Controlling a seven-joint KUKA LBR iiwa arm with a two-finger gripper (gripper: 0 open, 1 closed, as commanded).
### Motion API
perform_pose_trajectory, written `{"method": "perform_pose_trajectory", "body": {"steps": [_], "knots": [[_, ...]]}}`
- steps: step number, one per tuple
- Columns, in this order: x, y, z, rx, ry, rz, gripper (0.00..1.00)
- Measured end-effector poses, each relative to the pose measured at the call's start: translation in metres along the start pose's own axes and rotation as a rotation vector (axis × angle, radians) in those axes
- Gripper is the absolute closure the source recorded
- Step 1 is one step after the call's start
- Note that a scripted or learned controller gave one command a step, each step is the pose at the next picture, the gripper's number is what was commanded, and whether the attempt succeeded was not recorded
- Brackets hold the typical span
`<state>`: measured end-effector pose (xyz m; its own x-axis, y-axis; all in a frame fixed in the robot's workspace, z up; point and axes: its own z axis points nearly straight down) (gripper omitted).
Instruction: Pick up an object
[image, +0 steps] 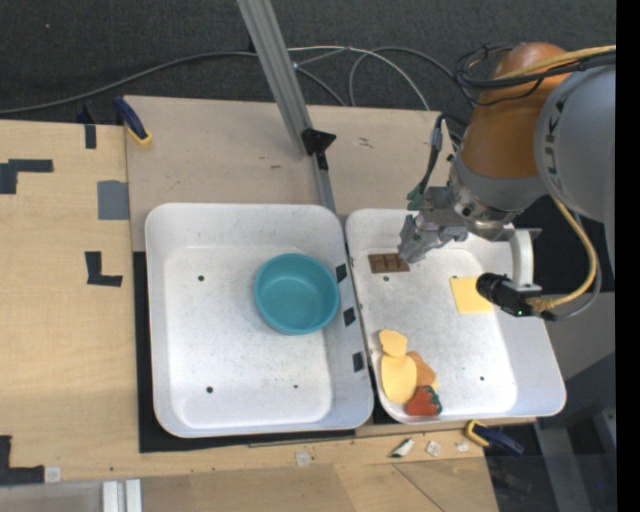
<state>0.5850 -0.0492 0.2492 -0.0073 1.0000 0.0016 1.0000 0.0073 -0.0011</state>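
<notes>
Evidently the gripper (414, 243) hung low over the far-left corner of the right bin (520, 385), just beside the brown block (388, 263) and probably lined up for it, with nothing seen in its grasp, jaw opening undeterminable.

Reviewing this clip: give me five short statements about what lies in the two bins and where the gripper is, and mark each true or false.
1. The teal bowl sits in the left bin. True.
2. The brown block lies in the left bin. False: it lies in the right bin, near its upper left corner.
3. The gripper is above the right bin, close to the brown block. True.
4. The yellow square rests inside the teal bowl. False: it lies flat on the right bin's floor.
5. The pile of toy food is by the right bin's lower left edge. True.
</notes>
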Motion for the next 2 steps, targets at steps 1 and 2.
{"method": "perform_pose_trajectory", "body": {"steps": [1, 2], "knots": [[0.061, -0.007, 0.013, 0.002, 0.000, 0.000, 1.00], [0.113, -0.023, 0.026, 0.003, -0.001, 0.001, 1.00]]}}
